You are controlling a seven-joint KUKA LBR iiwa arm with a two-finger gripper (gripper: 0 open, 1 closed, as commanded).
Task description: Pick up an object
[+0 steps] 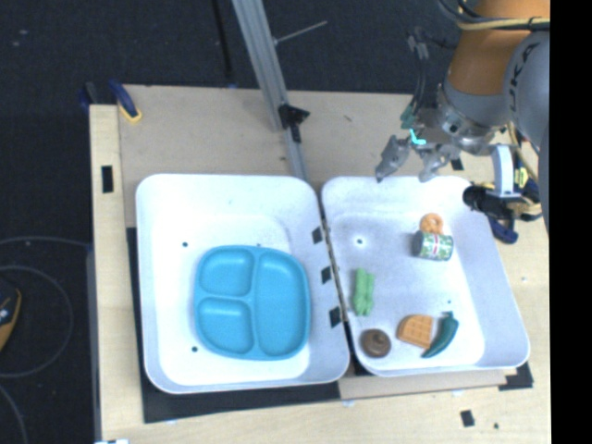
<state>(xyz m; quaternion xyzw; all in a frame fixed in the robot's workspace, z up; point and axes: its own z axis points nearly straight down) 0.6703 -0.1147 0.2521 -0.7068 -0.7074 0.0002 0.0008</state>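
The right white bin (398,206) holds several small items: a green can with an orange top (432,240), a green pea-pod piece (363,291), a brown round piece (375,342), an orange waffle-like piece (416,328) and a dark green pepper (442,334). My gripper (408,162) hangs open above the bin's far rim, its two grey fingers spread apart with nothing between them. It stands well above and behind the can.
The left white bin (166,211) holds a blue divided plate (252,301). A slanted metal pole (264,63) rises behind the bins. A blue clamp (499,206) sits at the right bin's far right corner.
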